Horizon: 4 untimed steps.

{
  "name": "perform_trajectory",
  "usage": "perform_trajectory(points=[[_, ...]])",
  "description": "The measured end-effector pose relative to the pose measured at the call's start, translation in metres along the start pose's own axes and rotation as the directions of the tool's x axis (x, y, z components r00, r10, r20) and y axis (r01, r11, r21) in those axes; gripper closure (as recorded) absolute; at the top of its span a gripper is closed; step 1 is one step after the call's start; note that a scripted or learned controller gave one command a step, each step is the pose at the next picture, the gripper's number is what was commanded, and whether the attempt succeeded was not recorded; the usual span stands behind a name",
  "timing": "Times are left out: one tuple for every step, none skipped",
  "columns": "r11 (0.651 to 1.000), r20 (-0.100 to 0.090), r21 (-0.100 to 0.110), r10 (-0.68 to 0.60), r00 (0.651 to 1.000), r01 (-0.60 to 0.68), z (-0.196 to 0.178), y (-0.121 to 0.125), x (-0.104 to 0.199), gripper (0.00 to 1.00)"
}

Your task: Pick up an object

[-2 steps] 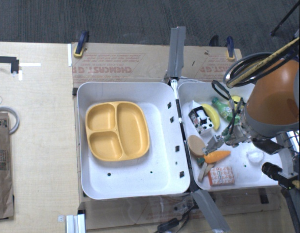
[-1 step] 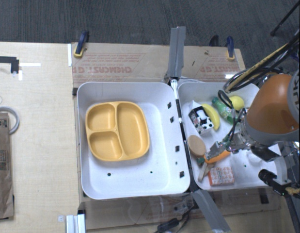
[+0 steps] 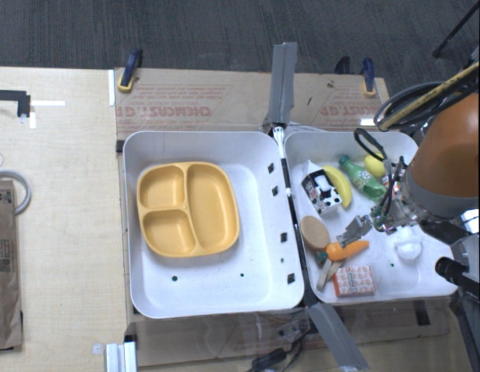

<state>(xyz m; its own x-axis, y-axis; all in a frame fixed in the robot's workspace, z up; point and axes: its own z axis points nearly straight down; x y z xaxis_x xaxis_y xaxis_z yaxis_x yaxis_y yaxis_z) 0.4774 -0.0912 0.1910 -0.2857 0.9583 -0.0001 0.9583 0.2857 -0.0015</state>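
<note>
Two shallow white bins sit side by side: the left bin (image 3: 146, 285) bears a smooth yellow three-compartment tray (image 3: 188, 208), while the right bin (image 3: 395, 285) is crowded with small things. The gripper (image 3: 354, 230), metallic and grey, hangs just above the tapered orange carrot (image 3: 347, 249); whether it is parted or closed cannot be told. Near it lie a curved yellow banana (image 3: 338, 185), a green bottle (image 3: 362, 178), a black-and-white box (image 3: 320, 192), a rounded brown wooden piece (image 3: 315, 231) and a flat red-printed packet (image 3: 353, 280).
</note>
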Motion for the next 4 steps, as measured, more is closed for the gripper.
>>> perform_trajectory(points=[[1.0,0.0,0.001,-0.028,1.0,0.028,0.0,0.005,0.016,0.0],[0.995,-0.001,0.001,-0.104,0.995,0.104,0.078,0.001,-0.016,0.0],[0.995,0.0,0.001,-0.098,0.995,0.098,0.069,0.001,-0.017,1.0],[0.975,0.002,0.001,0.223,0.975,-0.223,0.0,0.08,0.075,1.0]])
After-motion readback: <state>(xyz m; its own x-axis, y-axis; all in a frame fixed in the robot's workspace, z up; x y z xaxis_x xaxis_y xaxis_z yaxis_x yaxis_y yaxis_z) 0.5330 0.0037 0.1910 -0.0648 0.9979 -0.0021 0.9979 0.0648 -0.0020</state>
